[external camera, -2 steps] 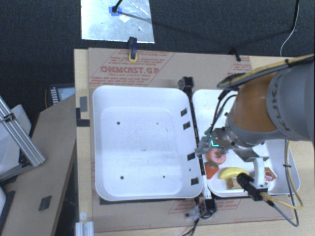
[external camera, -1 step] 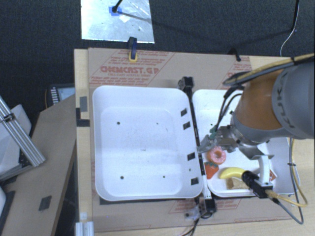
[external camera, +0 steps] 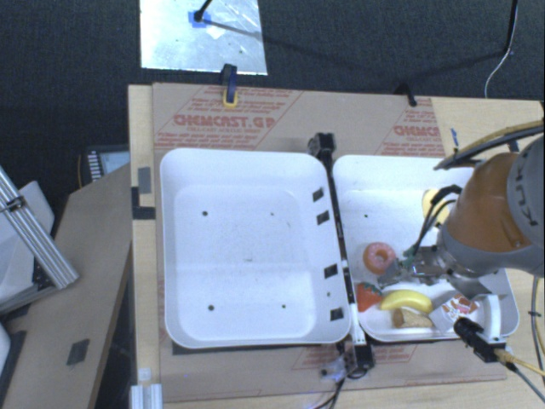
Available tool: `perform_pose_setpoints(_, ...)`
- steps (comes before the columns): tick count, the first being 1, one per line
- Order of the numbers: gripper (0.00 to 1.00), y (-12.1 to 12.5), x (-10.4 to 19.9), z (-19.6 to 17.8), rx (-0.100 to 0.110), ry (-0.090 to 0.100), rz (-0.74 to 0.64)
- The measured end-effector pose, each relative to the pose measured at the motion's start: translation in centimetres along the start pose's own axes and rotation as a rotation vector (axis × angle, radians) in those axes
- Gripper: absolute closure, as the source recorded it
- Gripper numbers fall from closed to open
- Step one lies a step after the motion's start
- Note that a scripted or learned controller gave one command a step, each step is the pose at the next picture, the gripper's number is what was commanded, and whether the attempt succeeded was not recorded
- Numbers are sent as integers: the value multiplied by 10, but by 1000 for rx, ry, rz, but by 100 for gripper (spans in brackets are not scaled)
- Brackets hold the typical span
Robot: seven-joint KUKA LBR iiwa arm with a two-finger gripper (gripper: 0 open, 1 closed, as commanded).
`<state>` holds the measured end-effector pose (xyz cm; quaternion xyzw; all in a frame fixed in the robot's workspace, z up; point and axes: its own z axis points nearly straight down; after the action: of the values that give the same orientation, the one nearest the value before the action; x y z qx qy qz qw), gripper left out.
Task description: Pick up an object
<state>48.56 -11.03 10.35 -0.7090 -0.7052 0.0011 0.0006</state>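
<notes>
You have two shallow white bins side by side on a cardboard sheet (external camera: 255,113) printed with red lettering. The left bin (external camera: 183,254) is smooth, glossy plastic with rounded corners and a few small dark dots on its floor. The right bin (external camera: 375,177) holds everything, crowded toward its near edge. A round, reddish, tomato-like piece (external camera: 378,255) sits just left of the gripper. Below it lies a curved yellow banana (external camera: 406,299), with a small red-orange piece (external camera: 367,296) at its left end and a tan, bread-like lump (external camera: 410,318) just beneath it. A white packet with red print (external camera: 455,308) lies to the banana's right. A yellow object (external camera: 430,201) peeks out beside the arm further back, mostly hidden.

The arm (external camera: 494,216), with its broad orange band, reaches in from the right and covers much of that bin. Its gripper (external camera: 410,263) is low over the pile, between the tomato-like piece and the banana. You cannot tell from here how wide it is or whether it grips anything.

A dull metal plate (external camera: 203,24) lies beyond the bench.
</notes>
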Motion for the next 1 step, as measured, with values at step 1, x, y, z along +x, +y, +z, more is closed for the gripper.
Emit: perform_pose_setpoints(1, 100, 1, 5, -14, -4, 0, -7)
